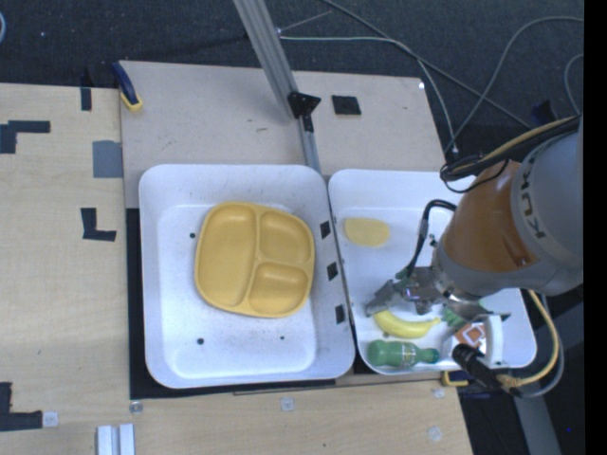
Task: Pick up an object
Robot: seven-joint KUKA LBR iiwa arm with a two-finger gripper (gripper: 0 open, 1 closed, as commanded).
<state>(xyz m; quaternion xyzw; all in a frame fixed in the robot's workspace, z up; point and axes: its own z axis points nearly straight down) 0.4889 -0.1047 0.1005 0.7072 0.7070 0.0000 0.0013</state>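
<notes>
**Banana sat right under the gripper in the right bin**

Banana (403,325) looked the likeliest thing to be picked, since the task named no one object and the gripper (405,299) hung low just above it, on its far side. It lay flat on the floor of the right bin (398,180), toward the near edge, with its length running left to right. That left its narrow width open to a grasp from above.

The fingers (381,300) seemed spread apart, with nothing between them. One grey finger reached out to the left past the banana's end. That stance suited a grasp not yet made, one that would need a short drop and then a squeeze.

The arm (503,226) leaned in from the right and covered much of that side of the bin. This was probably why the wrist sat tilted instead of straight down.

A green bottle (406,354) lay just beside the banana on its near side, against the bin's near wall. It was close enough that a finger going down there could strike it or drag it along. A small red and white packet (477,335) lay to the right of both, partly under the arm. A pale yellow disc (366,231) rested well apart, toward the far left of the same bin.

The left bin (161,254) held a yellow divided plate (254,259) lying flat in its middle. It was far from the gripper and too broad for an easy grip.
</notes>
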